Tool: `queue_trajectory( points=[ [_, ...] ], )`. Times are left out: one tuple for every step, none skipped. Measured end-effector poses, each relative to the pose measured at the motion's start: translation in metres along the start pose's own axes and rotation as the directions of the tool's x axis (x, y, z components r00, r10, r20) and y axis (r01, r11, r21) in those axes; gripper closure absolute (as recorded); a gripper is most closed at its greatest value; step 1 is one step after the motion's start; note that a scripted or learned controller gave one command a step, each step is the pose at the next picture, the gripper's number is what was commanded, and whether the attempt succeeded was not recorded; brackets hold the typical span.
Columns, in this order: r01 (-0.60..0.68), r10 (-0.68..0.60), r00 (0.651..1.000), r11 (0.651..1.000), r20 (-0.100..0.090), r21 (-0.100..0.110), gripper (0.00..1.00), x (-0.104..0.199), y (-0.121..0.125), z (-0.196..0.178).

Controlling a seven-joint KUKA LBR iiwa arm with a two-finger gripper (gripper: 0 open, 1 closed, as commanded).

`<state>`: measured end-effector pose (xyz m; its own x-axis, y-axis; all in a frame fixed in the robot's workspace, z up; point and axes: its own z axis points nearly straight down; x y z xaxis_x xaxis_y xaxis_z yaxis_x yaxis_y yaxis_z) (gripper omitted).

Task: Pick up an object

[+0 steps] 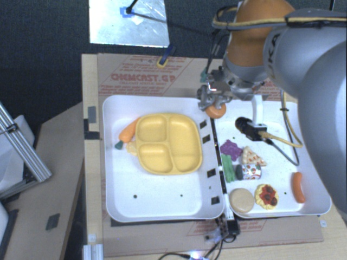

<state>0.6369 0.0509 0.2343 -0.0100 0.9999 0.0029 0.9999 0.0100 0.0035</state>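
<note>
My jaws (212, 99) hang over the back edge of the right bin (312, 199), close by the divider between the two bins; whether they are spread or pressed together I cannot tell from this angle. Just under them, seemingly touching, lies a small orange piece (217, 111), and that is the object I judge myself to be going for. To take it well I should come straight down, centred on it, and clear of the bin wall beside it.

Farther out in my bin lie a purple grape cluster (231, 148), a pizza slice (252, 157), a small can (251, 171), a green strip (229, 169), a round bun (242, 200), a plate of spaghetti (266, 195) and a sausage (297, 186). In the left bin (116, 199) a yellow divided tray (166, 143) sits with a carrot (128, 131) at its left edge.
</note>
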Motion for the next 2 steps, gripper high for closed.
queue_trajectory(
  points=[
    [-0.001,0.001,1.000,1.000,0.000,0.000,1.00,0.050,0.012,-0.001],
    [-0.004,0.004,1.000,1.000,0.003,0.004,1.00,0.051,0.016,0.021]
  ],
)
